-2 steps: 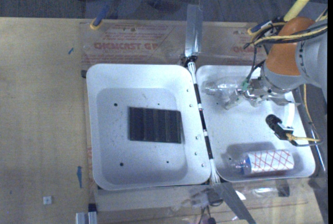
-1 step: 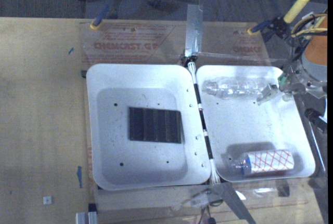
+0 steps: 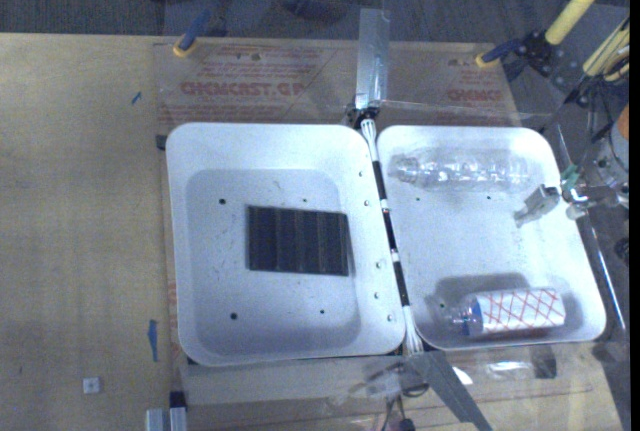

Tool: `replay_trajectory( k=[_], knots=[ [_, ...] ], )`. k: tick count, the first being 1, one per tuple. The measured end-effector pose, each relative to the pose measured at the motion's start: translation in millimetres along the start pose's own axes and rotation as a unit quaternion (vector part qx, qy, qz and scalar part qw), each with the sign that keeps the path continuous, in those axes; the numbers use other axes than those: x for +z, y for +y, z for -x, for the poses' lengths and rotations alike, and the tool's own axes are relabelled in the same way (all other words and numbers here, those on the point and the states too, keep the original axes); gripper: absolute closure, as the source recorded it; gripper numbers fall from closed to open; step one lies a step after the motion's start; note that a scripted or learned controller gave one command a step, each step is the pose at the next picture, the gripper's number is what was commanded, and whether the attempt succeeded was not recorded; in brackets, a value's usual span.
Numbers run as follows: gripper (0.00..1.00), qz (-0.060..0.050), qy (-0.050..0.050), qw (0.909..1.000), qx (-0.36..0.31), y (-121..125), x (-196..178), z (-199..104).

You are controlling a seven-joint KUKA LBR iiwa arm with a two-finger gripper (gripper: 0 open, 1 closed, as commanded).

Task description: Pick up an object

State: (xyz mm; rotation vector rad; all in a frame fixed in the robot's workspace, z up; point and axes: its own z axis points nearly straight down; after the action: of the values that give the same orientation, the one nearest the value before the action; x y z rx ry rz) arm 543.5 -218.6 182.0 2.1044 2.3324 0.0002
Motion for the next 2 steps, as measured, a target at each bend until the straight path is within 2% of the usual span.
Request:
replay_trajectory(
  k=[1,2],
  knots=[
    [0.0,0.003,-0.001,0.9934,-0.115,0.3,94.0,-77.7],
    [0.0,0.002,-0.001,0.9936,-0.113,64.3,-37.9,-131.1]
  ],
)
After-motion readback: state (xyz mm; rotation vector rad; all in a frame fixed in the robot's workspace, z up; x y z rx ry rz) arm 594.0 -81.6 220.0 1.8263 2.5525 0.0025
